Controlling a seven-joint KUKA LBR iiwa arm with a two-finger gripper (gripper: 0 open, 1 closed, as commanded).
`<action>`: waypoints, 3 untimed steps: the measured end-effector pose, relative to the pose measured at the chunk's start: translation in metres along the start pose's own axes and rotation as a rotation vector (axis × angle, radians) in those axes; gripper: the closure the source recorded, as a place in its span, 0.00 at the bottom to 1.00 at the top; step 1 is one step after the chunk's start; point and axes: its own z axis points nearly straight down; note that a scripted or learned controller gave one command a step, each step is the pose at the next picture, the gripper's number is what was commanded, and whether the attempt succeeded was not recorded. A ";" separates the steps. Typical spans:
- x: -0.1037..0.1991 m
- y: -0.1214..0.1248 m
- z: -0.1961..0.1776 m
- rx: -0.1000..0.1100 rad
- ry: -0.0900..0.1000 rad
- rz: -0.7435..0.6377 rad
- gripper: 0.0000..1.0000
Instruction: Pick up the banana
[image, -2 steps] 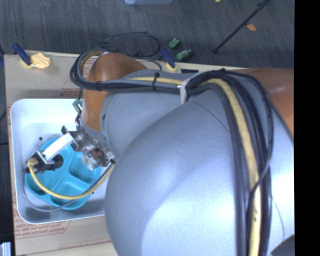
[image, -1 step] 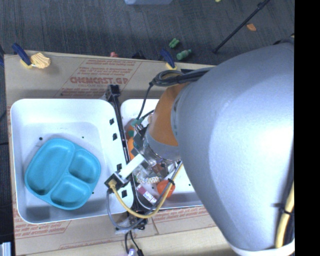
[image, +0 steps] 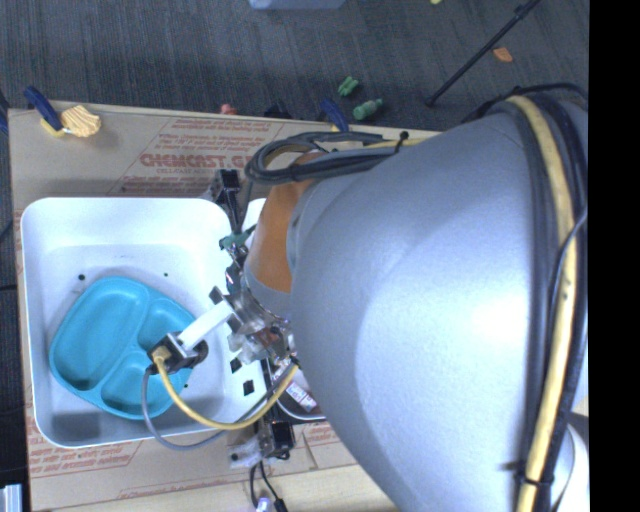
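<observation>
My gripper (image: 252, 345) hangs over the right edge of the left white bin (image: 60, 230), below the orange band of the wrist (image: 270, 240). A blue heart-shaped dish (image: 110, 340) lies in the left bin, just left of the gripper. The grey arm (image: 440, 300) covers nearly all of the right bin and hides whatever lies there.
The bins stand on a brown cardboard sheet (image: 150, 150). A blue clamp with a yellow pad (image: 70, 118) sits at the sheet's far left corner. Small green pieces (image: 358, 98) lie on the dark floor beyond the bench.
</observation>
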 end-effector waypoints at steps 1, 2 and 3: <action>-0.049 0.110 -0.100 -0.001 0.003 0.097 1.00; -0.049 0.109 -0.100 0.000 0.002 0.096 0.00; -0.040 0.090 0.000 0.001 0.000 0.094 0.00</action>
